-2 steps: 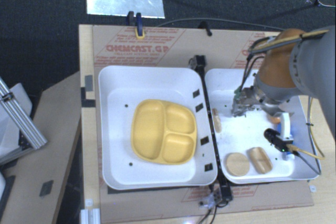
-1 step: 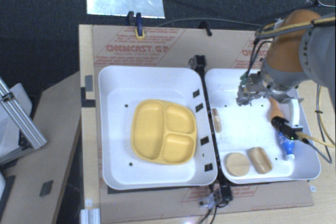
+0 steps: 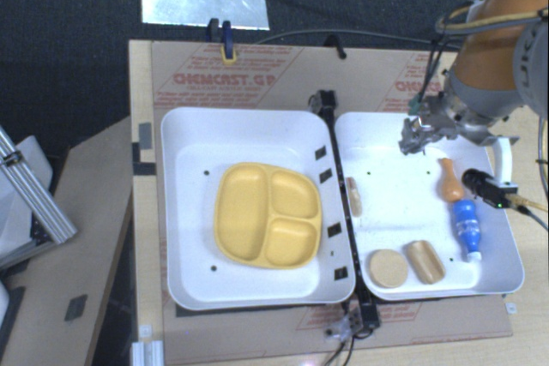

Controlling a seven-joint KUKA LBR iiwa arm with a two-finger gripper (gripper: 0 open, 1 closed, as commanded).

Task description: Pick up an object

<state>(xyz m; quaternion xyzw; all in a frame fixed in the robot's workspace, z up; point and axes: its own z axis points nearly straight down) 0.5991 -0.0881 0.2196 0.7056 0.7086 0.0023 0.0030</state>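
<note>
Gripper point(image 3: 415, 137) hangs above the back of the right bin point(image 3: 377, 184) over bare white floor, and whether it is released or clenched I cannot tell, since it shows as a small dark cluster from this slanted height. Candidates lie well apart from it: an orange pear-shaped toy point(image 3: 449, 179) and a blue bottle point(image 3: 467, 229) by the right wall, a round tan disc point(image 3: 388, 267) touching a bread-like loaf point(image 3: 424, 261) at the front. Descending where it hovers would probably close on nothing, and the pieces near the wall risk a finger striking the bin side.
</note>
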